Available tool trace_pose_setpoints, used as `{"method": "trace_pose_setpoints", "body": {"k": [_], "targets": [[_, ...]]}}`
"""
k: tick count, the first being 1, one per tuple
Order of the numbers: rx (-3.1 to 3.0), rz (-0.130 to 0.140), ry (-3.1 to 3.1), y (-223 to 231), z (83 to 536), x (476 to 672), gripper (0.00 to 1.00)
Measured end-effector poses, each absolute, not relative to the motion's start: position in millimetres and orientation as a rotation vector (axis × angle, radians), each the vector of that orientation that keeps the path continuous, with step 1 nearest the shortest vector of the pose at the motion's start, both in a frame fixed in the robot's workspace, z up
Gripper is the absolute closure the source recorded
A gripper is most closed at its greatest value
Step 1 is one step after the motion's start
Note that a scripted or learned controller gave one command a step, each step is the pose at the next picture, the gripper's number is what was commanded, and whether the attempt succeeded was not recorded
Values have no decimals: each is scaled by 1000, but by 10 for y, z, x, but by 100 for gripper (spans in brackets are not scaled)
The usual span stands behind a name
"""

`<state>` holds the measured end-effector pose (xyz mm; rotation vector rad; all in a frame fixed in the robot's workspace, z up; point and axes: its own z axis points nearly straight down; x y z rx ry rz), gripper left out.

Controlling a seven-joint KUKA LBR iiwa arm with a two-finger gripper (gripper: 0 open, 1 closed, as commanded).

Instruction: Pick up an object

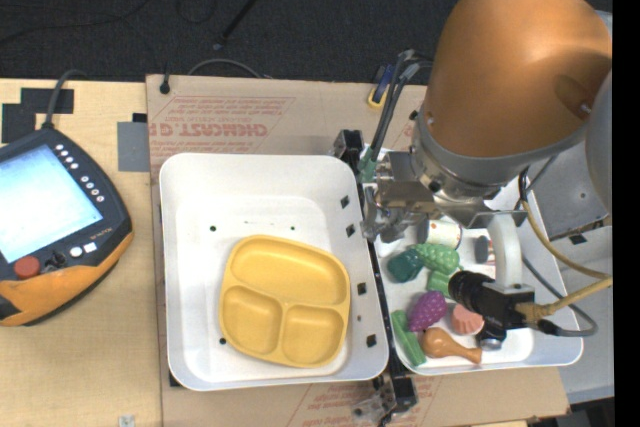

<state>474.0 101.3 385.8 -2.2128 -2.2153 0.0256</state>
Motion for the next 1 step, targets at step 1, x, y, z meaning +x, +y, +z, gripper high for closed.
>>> {"method": "trace_pose_setpoints", "body": {"k": [1], "targets": [[-2224,-8,-2223,972,4774,4764,100]]}}
